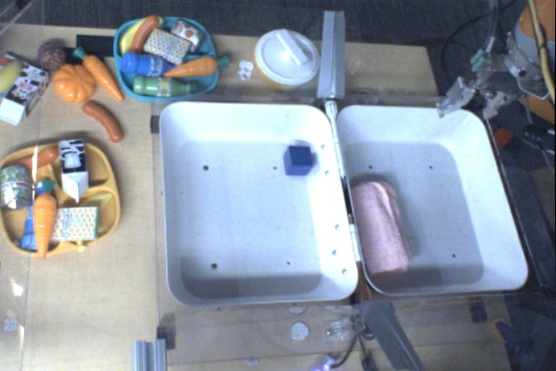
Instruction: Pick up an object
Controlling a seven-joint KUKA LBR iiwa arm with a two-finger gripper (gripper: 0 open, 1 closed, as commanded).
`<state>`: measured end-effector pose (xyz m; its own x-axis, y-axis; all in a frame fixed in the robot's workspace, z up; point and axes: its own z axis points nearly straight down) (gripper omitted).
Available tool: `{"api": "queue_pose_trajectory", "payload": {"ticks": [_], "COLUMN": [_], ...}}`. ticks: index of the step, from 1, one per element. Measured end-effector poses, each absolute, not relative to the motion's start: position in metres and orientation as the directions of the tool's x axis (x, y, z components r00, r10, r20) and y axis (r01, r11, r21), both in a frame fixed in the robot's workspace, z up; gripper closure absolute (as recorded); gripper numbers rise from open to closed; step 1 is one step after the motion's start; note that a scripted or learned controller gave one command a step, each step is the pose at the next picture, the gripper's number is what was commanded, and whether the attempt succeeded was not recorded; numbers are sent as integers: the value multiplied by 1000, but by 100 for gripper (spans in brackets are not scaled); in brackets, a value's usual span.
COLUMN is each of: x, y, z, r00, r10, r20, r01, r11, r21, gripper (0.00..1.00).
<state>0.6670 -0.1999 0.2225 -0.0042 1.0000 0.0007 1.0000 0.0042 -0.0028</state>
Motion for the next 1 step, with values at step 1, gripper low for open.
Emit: {"api": "queue_pose_trajectory", "payload": {"ticks": [1], "x": [617], "y": [-173], "z": [108], "r00": [-121], "r10": [993], "r20": [2], "r01": [993], "r11": [121], "r21": [-4], "gripper": [0]}}
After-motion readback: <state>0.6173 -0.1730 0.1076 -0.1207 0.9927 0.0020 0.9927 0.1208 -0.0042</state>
